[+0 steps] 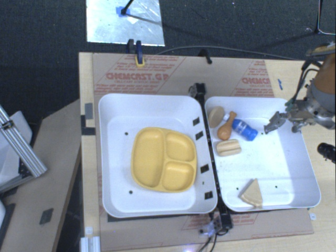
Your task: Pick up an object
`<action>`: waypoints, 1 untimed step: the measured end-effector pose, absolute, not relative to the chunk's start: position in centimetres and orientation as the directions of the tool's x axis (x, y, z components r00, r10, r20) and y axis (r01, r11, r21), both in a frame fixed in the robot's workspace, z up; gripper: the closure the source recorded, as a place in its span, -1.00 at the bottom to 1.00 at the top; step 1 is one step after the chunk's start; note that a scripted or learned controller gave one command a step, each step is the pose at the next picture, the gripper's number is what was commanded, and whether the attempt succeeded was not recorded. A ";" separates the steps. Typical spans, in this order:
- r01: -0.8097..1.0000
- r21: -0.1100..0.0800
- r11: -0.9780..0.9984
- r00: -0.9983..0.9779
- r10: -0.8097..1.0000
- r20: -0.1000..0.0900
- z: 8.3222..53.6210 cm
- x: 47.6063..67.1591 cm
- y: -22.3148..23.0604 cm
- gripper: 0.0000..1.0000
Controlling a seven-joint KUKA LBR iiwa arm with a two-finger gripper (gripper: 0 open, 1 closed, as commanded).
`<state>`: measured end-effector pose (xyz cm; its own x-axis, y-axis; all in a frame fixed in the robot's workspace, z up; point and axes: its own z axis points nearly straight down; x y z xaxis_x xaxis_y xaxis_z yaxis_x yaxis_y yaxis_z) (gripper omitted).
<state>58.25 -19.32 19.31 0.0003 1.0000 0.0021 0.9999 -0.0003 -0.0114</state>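
Note:
The right bin holds several small objects. A blue bottle lies next to a brown wooden piece and a beige round piece near the bin's back left. A tan bun-shaped piece lies just in front of them. A wedge-shaped tan piece rests near the front edge. My gripper hangs over the bin's back right part, to the right of the blue bottle. It is open, and nothing sits between its fingers.
The left bin carries a yellow divided plate. A black divider with clips runs between the two bins. Cardboard lies under both bins, and a cable crosses behind them.

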 end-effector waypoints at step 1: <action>1.000 0.001 0.003 -0.003 1.000 0.000 20.1 58.5 -19.2 -1.00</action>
